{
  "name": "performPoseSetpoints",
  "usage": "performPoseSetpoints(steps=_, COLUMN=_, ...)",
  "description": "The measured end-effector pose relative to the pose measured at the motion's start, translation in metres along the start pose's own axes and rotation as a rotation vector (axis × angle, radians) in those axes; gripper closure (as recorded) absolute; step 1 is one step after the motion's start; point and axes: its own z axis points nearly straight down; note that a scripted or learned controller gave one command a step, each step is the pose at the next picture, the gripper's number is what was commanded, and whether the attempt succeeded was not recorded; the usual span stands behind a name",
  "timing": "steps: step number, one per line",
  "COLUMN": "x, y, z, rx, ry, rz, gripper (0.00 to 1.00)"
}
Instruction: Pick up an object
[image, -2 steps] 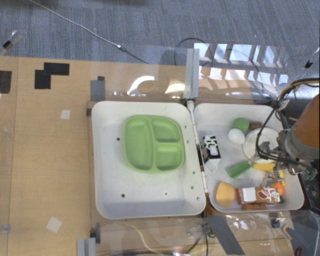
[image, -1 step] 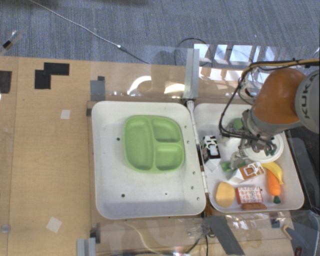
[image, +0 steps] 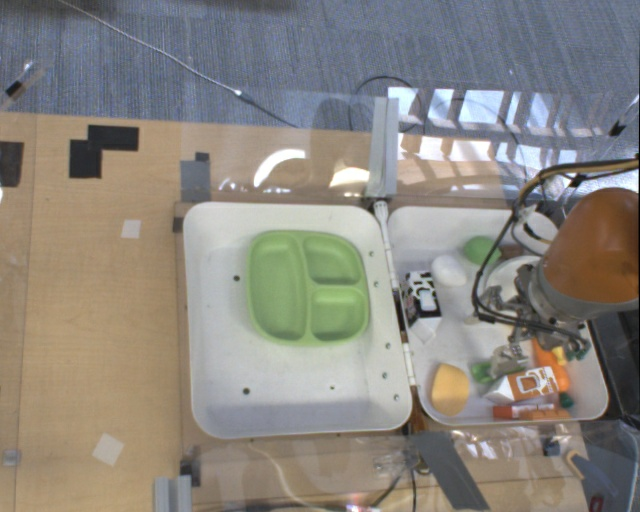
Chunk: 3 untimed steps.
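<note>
No writing is showing clearly enough to read from where I'm standing. The orange carton (image: 528, 386) lying in the right bin (image: 600, 405) is carrying a white panel with a dark mark, but it is too small to make out. The black-and-white item (image: 424, 294) by the divider is showing print that is blurring into patches.

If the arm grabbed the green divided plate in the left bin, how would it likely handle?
The green divided plate looks like moulded plastic, so it is probably stiff and light for its size. It lies flat in the left bin, so it is unlikely to roll or tip. Its low, rounded rim may give the pincer little to grip, so slipping seems plausible.
</note>
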Motion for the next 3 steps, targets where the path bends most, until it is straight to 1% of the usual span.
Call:
performPoseSetpoints(steps=1, x=-0.056, y=0.026, z=0.006, rx=-0.008, ry=0.021, rz=0.121, gripper=0.0)
performPoseSetpoints(steps=2, x=-0.05, y=-0.002, z=0.006, rx=-0.009, ry=0.02, rz=-0.127, gripper=0.0)
performPoseSetpoints(steps=3, x=-0.14, y=0.002, z=0.01, rx=-0.007, ry=0.024, rz=0.288, gripper=0.0)
